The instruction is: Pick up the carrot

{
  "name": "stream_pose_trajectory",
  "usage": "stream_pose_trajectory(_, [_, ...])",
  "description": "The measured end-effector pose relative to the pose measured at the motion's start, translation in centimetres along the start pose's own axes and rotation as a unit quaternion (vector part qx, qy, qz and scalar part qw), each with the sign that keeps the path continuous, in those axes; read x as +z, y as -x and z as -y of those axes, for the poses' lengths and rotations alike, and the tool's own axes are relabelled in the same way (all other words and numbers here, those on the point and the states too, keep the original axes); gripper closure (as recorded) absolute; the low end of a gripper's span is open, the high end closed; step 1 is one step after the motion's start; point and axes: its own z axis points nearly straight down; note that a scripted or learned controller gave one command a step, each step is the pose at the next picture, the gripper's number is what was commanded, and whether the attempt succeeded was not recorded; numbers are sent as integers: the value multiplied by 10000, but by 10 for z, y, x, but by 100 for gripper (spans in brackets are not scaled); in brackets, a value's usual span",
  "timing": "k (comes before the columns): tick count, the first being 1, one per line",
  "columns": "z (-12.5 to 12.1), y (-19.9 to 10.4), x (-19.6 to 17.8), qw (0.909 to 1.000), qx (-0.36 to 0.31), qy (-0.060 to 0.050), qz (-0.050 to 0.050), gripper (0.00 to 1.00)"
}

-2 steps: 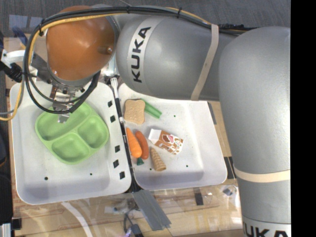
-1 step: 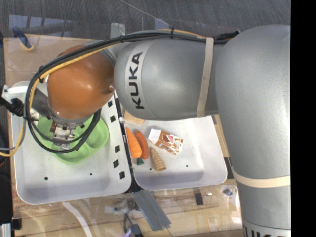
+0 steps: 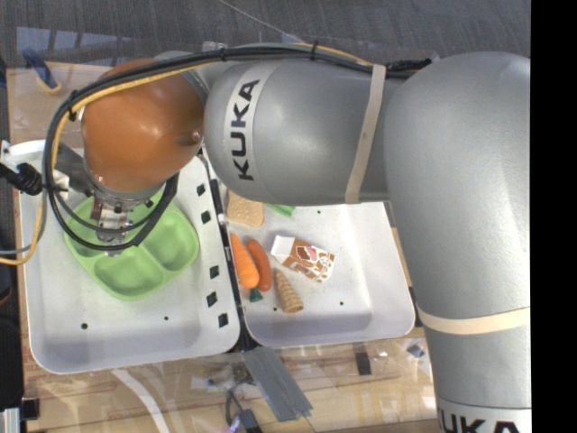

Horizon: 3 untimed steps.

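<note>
Two orange carrots (image 3: 251,262) lie side by side near the left wall of the right bin (image 3: 361,318), with small green stems pointing toward the front. My gripper (image 3: 109,226) hangs over the left bin (image 3: 63,332), above a green divided plate (image 3: 149,260), well to the left of the carrots. The orange wrist band and looping cables cover most of it.
In the right bin a ridged tan cone (image 3: 288,292) lies just right of the carrots, then a white and brown packet (image 3: 305,257), with a slice of bread (image 3: 245,212) and a green piece (image 3: 281,210) behind. The big grey arm spans the bins' back half.
</note>
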Motion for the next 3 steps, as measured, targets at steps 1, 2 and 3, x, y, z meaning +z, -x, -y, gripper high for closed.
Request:
stream_pose_trajectory(1, [7, -34, -34, 10000, -16, -7, -16, 100])
stream_pose_trajectory(2, [8, -32, -43, 10000, -21, -13, 6, 100])
stream_pose_trajectory(3, [-7, 31, -9, 9999, 96, 17, 27, 100])
